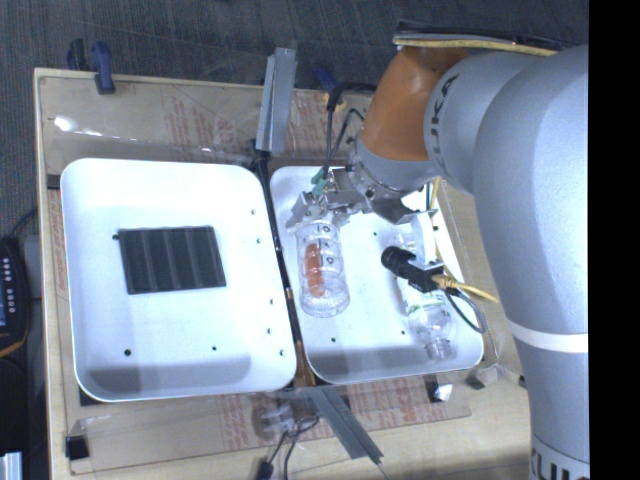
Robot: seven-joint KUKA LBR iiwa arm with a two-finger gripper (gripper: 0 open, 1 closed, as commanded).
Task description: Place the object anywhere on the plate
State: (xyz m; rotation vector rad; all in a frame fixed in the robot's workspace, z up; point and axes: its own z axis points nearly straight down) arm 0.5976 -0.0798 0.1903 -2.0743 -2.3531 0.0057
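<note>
Though the gripper [318, 206] hung at the clear cup [323, 273], the plate [172, 258] sat a bin away

As I stood by the bench, the clear cup lay on its side in the right bin [375, 363], close to the wall it shares with the left bin [150, 363], with something orange showing through it. The dark ribbed plate lay flat in the left bin, well apart from the cup. My worry was the cup itself. Smooth, round and lying down, it looked apt to roll or squirt away if pinched off-centre, and a low carry could catch it on the rims between the bins. A clear bottle [432, 326] lay near the right bin's lower right corner and might be taken for the target. The arm [500, 128] leaned in from the right, its orange band [400, 108] above the bin's upper edge, the wrist tipped down and the gripper at the cup's upper end. Whether the gripper was apart or closed, I could not tell.
</note>
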